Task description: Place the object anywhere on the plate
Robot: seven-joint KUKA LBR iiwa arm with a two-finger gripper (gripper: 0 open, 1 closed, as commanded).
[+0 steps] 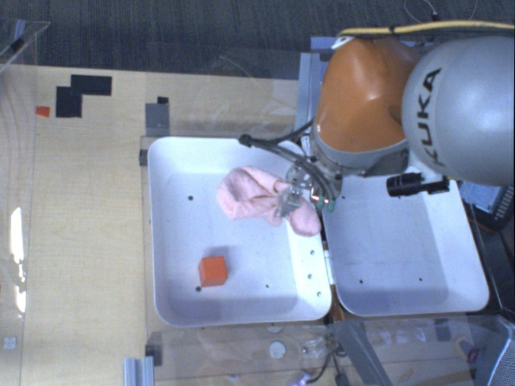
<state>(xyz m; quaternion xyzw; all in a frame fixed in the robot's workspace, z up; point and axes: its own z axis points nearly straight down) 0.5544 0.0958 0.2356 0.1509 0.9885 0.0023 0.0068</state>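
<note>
- The tool (299, 193) sits at the right edge of the pink cloth (253, 195), low over the left bin (173, 215), near the wall it shares with the right bin (402, 292).
- I cannot tell how the tool's parts stand; the wrist and cabling hide them, and nothing shows whether the cloth is caught.
- The cloth lies crumpled in the upper right part of the left bin, with a lobe reaching down beside the tool.
- Judged by its folds, it is soft, light and limp: it will sag and drape, so a raised fold near the middle looks a better hold than a thin edge.
- Count: one pink cloth, one small orange block (213, 271), two white bins on the desk (80, 240).
- No plate can be made out.
</note>
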